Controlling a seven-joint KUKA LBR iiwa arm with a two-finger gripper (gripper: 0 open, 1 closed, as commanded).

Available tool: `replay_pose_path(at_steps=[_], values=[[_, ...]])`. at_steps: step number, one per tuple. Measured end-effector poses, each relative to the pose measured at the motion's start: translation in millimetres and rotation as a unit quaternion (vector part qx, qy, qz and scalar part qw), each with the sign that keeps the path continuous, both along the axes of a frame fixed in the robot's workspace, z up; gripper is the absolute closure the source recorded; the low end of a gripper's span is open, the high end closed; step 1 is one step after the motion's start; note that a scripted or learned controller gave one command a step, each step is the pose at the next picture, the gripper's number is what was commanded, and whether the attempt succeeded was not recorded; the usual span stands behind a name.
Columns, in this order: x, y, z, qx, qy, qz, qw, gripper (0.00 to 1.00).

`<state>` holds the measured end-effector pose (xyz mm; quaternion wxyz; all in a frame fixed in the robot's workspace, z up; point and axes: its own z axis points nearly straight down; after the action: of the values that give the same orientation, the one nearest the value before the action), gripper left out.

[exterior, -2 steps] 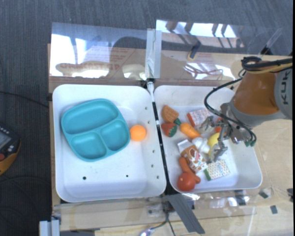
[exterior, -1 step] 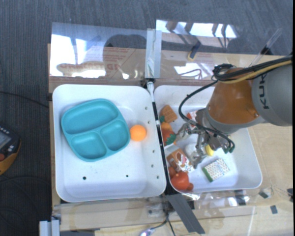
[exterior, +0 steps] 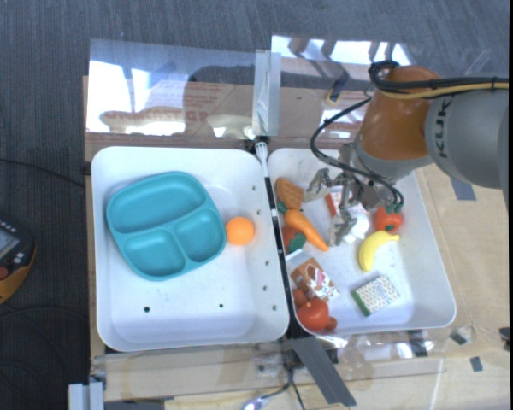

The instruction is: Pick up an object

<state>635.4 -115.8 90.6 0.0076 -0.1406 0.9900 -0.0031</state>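
While gripper [exterior: 342,213] hovers, orange carrot [exterior: 306,229] beneath, green-tipped, lying slantwise

Cam 1 of 1 | fixed above my bench [exterior: 462,348], slanted downward | mid-range, both white bins [exterior: 120,331] in frame | arm [exterior: 462,135] enters from right

Dark grey carpeted floor [exterior: 154,7] surrounds the light wooden worktop [exterior: 462,229]; a clear, glare-streaked panel [exterior: 171,84], perhaps acrylic, stands behind it.
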Motion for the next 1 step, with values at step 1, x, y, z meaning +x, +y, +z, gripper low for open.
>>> replay_pose_path(at_steps=[1], values=[[-33.7, 15.3, 0.7, -0.0017, -0.001, 0.076, 0.9971, 0.00]])
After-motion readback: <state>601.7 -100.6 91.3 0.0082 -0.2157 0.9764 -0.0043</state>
